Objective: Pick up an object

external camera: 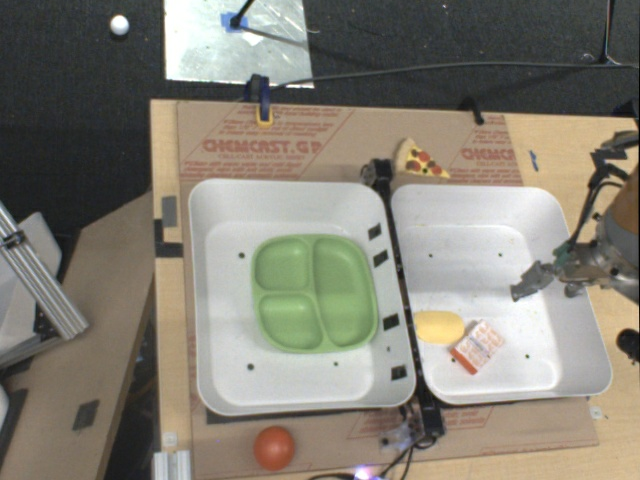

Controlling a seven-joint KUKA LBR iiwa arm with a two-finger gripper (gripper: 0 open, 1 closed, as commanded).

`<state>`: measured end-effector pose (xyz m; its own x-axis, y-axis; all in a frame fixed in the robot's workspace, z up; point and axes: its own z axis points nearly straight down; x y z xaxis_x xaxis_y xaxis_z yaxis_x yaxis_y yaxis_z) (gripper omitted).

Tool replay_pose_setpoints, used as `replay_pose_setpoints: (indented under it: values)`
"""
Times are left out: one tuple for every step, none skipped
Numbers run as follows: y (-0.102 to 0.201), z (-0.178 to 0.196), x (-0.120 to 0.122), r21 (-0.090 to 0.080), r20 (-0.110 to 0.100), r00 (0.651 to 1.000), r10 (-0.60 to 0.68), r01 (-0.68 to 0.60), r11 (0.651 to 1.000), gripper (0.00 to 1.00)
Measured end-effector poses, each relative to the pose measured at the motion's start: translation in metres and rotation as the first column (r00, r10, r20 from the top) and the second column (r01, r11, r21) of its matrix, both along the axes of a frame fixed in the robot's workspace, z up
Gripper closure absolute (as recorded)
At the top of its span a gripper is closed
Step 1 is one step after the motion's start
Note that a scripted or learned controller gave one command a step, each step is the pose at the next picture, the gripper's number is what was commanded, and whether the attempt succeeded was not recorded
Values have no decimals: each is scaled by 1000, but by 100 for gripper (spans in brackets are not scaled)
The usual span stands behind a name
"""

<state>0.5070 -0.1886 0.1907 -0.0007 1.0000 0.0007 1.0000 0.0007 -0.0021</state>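
Two white bins (pixel 300 200) on cardboard-topped bench (pixel 330 133) | dark floor | pincer (pixel 535 280) state unclear

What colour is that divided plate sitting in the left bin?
Light green, all four compartments alike. The divided plate shows clearly in the camera view.

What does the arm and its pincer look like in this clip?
The arm is seen partly: an orange-brown section with thin dark cables looping beside it. Below sits a grey metal wrist, and the pincer is dark grey, ending in a slim finger.
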Motion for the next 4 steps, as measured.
replay_pose_setpoints:
  values:
    - [8, -60, 0, 1, -1, 1000, 1, -1, 1000, 0]
    - [7, -46, 1, -2, 6, 1000, 1, -1, 1000, 100]
    - [8, -2, 0, -3, 8, 1000, 3, -3, 1000, 100]
    - [7, 44, 1, -3, 9, 1000, 4, -4, 1000, 100]
